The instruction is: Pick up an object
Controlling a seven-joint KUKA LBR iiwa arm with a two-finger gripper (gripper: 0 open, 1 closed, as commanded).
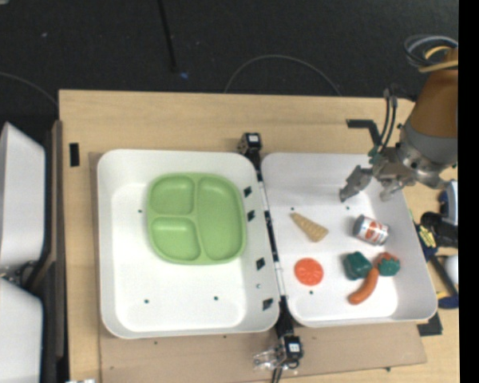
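Single fixed camera: above the bench [184, 118], angled down (slightly oblique), both white bins [120, 294] wholly in frame.

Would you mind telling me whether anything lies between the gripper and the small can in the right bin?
Nothing visible does. The gripper hangs over the right bin, above bare white floor, and the can lies just below it in the view with no item between.
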